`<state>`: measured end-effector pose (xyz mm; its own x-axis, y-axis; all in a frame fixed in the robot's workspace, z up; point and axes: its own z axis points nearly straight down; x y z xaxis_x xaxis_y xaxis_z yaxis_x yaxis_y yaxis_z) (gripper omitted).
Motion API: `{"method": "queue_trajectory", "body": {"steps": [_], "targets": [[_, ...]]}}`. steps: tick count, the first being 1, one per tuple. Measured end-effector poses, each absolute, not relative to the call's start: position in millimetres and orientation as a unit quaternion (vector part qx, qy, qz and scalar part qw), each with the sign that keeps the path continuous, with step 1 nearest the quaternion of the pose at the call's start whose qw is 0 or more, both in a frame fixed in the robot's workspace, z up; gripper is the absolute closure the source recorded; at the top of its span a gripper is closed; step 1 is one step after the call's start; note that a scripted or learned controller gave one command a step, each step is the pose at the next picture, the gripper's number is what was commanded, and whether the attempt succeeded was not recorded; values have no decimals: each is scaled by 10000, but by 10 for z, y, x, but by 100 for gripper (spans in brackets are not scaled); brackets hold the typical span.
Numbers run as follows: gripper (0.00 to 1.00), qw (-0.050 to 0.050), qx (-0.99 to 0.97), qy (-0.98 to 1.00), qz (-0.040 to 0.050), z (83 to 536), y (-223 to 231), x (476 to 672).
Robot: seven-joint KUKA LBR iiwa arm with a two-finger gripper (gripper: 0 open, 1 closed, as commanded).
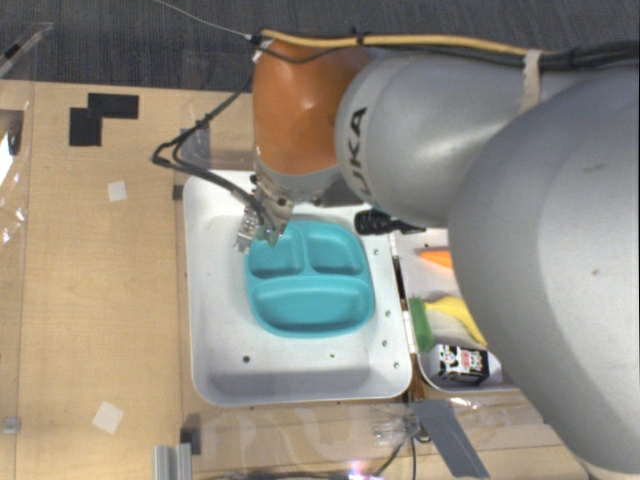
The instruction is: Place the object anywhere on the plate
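- One gripper hangs over the left bin, its small metal tips just off the teal plate's corner at about ten o'clock; from here I cannot tell how its jaws stand, and I can make out nothing held at them.
- The plate lies flat in the left bin, toward that bin's right side, with two small compartments along its far edge and one long compartment along its near edge; all three show bare teal.
- The objects lie well apart from the gripper, in the right bin, at about four o'clock from it and largely hidden under the arm: an orange piece farthest back, a yellow piece beside a green strip, and a black-and-white item nearest me.
- The grey arm with its orange band covers the upper right, with a cable running along its top.
- Both bins rest on a pale wooden bench, which carries a black marker shape at about ten o'clock and small pale squares.
- Beyond the bench lies dark ribbed flooring.
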<state>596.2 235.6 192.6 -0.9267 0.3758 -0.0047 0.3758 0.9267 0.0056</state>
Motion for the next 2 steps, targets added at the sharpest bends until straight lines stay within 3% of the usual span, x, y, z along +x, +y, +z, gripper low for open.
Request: {"method": "queue_trajectory", "body": {"steps": [1,2], "targets": [[100,30,729,9973,15,1772,1823,5570],[0,32,726,9974,16,1773,1826,5569]]}}
